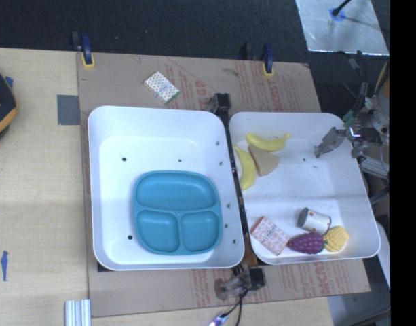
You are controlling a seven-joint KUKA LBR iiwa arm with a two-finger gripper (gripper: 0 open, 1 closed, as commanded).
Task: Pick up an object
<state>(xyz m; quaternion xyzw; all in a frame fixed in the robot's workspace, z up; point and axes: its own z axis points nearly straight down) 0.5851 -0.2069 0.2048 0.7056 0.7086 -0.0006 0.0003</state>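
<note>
- hanging over the upper right corner of the right bin (pixel 299 124), the gripper (pixel 324 148) sits at the end of a dark linkage that comes in from the right edge; nothing lies between its fingertips, and how far apart they stand is too small to tell.
- the task leaves the choice open; the candidates all lie in the right bin, and the left bin (pixel 102 182) holds a blue divided tray (pixel 176 211).
- nearest to the gripper, leftward and roughly level with it, is a yellow banana (pixel 267 141), its long axis running left to right with a slight curve.
- just below it lies a tan wedge-shaped piece (pixel 264 161), touching a second banana (pixel 246 168) that runs up and down along the bin's left wall.
- well below the gripper, at the bin's lower edge, is a cluster: a small white cylinder (pixel 314 219) lying on its side, a purple grape bunch (pixel 306 243), a yellow corn piece (pixel 336 238) and a patterned packet (pixel 269 235).
- judged from this, the upper banana is the shortest reach: a leftward travel, then a descent with the fingers closing across its short axis.
</note>
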